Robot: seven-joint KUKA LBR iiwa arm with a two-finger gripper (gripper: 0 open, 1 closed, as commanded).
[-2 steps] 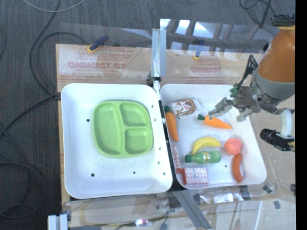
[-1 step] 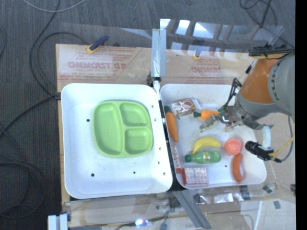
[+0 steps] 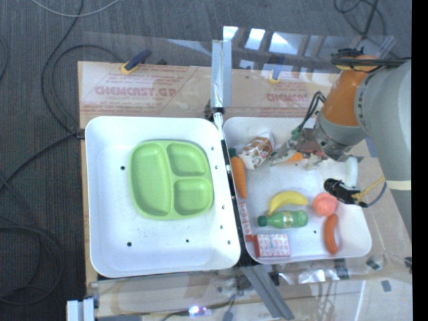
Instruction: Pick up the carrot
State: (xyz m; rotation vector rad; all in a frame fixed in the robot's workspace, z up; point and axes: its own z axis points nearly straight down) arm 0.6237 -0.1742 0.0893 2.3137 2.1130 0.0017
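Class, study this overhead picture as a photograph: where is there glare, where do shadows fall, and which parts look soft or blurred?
Camera view: glare flares on the clear panels behind the bins; lighting is even, with soft shadows under the banana and inside the green tray. The gripper is soft and cluttered, so its fingers cannot be read. The carrot by the right bin's left wall is reasonably sharp.

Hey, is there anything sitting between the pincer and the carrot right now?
Yes. The pincer is at the right bin's far side, and the carrot lies along that bin's left wall. A small brown-and-white carton lies between them, just up and right of the carrot.
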